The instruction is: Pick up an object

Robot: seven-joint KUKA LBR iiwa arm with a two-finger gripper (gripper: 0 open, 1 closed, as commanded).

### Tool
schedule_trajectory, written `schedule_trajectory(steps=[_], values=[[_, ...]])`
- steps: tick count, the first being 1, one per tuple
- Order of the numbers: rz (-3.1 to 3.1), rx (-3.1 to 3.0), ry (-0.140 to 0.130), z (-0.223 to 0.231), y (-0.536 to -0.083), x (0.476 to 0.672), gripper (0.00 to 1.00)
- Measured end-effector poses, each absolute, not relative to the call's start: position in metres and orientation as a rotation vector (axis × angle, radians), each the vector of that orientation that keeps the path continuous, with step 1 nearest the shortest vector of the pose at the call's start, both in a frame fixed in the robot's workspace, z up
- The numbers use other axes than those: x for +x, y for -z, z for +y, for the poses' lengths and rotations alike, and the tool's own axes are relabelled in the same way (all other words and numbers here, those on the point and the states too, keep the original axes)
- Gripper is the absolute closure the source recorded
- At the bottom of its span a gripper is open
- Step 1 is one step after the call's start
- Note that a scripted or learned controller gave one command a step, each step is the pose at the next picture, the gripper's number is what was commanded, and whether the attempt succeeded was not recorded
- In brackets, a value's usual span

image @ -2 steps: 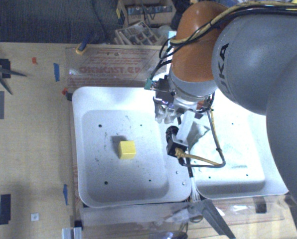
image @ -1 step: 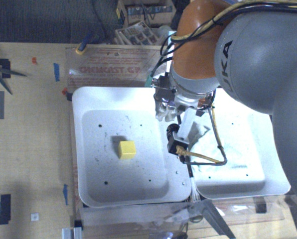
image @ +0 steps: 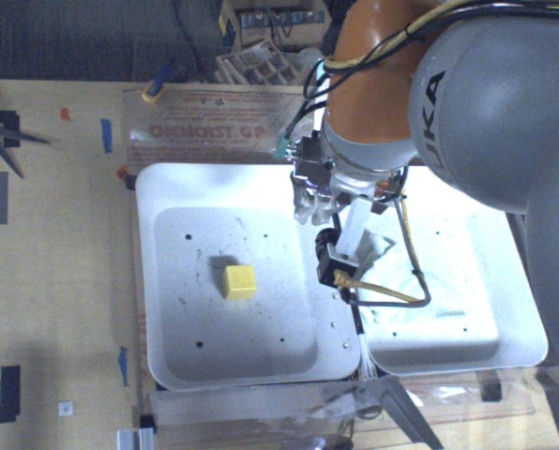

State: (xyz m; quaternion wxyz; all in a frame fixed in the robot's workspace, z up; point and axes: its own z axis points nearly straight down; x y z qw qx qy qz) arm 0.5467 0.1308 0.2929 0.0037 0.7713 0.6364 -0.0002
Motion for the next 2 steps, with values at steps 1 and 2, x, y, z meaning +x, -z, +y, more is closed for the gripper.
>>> schedule_trajectory(steps=[1,2], values=[[1.996,2.415,0.0,0.1315,-0.3027,0.5472,1.0],[1.996,2.412,-0.001,0.1321,-0.3126,0.5477,1.0]])
